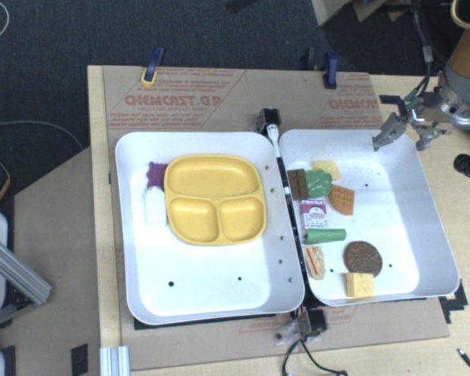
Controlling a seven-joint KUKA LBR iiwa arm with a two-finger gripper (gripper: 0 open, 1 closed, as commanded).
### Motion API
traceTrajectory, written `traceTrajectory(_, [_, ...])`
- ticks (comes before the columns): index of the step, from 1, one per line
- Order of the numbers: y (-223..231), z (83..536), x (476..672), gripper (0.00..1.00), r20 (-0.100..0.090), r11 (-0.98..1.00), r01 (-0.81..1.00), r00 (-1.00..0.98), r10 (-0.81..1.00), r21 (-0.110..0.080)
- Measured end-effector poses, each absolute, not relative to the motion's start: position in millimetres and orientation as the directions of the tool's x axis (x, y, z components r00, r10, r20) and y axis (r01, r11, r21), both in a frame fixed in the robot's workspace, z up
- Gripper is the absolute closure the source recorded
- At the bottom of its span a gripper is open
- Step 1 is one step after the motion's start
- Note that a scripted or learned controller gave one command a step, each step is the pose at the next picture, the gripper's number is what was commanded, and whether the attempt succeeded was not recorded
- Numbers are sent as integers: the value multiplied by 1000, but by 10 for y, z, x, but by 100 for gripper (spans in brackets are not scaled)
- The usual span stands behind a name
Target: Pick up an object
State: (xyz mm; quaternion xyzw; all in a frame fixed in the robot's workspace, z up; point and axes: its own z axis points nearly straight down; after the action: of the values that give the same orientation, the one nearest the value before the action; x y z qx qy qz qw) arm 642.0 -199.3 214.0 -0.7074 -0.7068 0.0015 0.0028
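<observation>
My gripper (402, 139) hangs over the far edge of the right bin (423, 210), open, with nothing between its fingers. The objects lie along that bin's left side, well clear of it: a brown chocolate bar (298, 184), a green pepper (319, 183), a pale yellow chip (327, 168), an orange cracker (342, 200), a red and white carton (313, 211), a green cylinder (326, 235), a hot dog (314, 262), a round brown cookie (363, 256) and a yellow cheese block (359, 284).
The left bin (141, 265) holds a yellow divided plate (215, 198), with a purple item (156, 174) and a white bottle (154, 207) at its left. Clamps (330, 69) sit on the bench's far edge. The right bin's right half is bare white floor.
</observation>
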Motion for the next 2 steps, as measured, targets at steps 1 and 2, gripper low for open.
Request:
traceTrajectory(1, [-1967, 1679, 6489, 0, 2, 2, 1000, -2, 1000, -6])
traceTrajectory(2, [-1972, 1061, 6538, 0, 2, 3, 1000, -3, 1000, -6])
